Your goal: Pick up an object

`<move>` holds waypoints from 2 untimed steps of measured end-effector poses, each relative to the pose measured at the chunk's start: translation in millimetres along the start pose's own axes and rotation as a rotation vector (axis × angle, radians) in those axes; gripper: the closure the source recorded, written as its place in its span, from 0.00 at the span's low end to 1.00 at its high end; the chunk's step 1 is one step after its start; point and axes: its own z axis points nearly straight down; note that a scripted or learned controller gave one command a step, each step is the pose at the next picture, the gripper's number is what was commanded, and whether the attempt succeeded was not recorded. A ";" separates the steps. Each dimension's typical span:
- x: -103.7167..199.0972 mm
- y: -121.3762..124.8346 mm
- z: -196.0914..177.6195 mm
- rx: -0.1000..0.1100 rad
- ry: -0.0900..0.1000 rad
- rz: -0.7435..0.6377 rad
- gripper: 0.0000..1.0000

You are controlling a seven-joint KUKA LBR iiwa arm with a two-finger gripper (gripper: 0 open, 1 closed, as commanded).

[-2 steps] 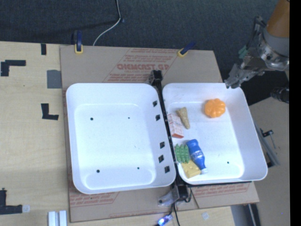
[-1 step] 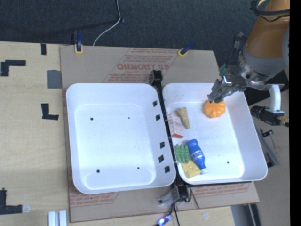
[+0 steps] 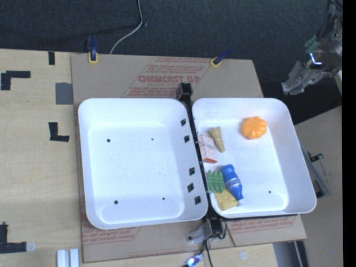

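Note:
The right bin (image 3: 289, 166) holds several small objects. An orange pumpkin-shaped toy (image 3: 253, 127) lies near its far right corner. Along its left wall lie a tan cone (image 3: 216, 138) and a red-and-white packet (image 3: 207, 148). Nearer the front sit a green toy (image 3: 214, 179), a blue bottle (image 3: 232, 182) and a yellow block (image 3: 225, 199), all close together. My gripper (image 3: 295, 82) hangs beyond the bin's far right corner, above the dark floor and apart from every object. It is small and blurred.
The left bin (image 3: 89, 166) stands beside the right one, with black clips (image 3: 192, 171) along the shared wall. Both rest on a cardboard sheet (image 3: 161, 77) held by yellow and blue clamps. A white cable (image 3: 125, 38) runs off the back edge.

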 end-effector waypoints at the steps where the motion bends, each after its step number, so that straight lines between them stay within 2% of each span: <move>1: 41.2 -18.7 120.1 0.030 0.006 -0.002 1.00; 2: 92.9 -49.3 140.4 0.023 0.005 -0.004 1.00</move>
